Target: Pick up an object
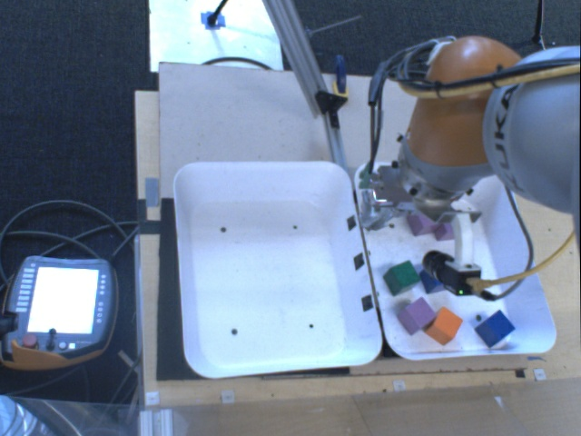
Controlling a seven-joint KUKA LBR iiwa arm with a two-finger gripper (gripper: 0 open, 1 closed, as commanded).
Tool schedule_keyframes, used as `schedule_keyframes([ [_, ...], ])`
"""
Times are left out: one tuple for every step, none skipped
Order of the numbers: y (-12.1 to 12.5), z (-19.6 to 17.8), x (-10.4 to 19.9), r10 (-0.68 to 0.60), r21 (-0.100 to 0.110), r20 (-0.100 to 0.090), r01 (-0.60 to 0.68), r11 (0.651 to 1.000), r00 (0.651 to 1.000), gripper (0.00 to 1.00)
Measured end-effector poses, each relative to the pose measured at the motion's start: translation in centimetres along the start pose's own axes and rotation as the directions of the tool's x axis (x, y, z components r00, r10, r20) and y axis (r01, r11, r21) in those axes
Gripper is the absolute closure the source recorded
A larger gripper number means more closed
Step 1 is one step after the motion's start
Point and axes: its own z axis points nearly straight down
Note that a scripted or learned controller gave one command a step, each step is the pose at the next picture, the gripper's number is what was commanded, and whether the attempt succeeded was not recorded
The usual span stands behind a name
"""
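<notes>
The right bin [536, 334] holds several small blocks: a green one [400, 277], a purple one [418, 314], an orange one [444, 325] and a blue one [495, 328] near its front. Two more purple blocks [422, 224] lie partly under the arm, and a small blue piece [429, 282] sits beside the green block. My gripper [372, 205] hangs low at the right bin's left wall, close to the divide between the bins and behind the green block. The orange wrist band [458, 84] and grey arm hide the back of the right bin.
The left bin [195, 243] stands beside the right one, their walls touching. A slanted metal pole [295, 39] crosses the board behind the bins. A teach pendant [54, 312] with cables lies off the bench at the left. A black unit [449, 272] hangs from the arm.
</notes>
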Motion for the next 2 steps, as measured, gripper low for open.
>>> schedule_keyframes([
  [-1.94, 0.15, 5.29, -0.002, 0.0, -0.001, 0.002, 1.0, 1.0, 1.0],
  [-1.85, 0.12, 4.91, 0.006, -0.002, 0.001, -0.006, 1.0, 1.0, 0.0],
])
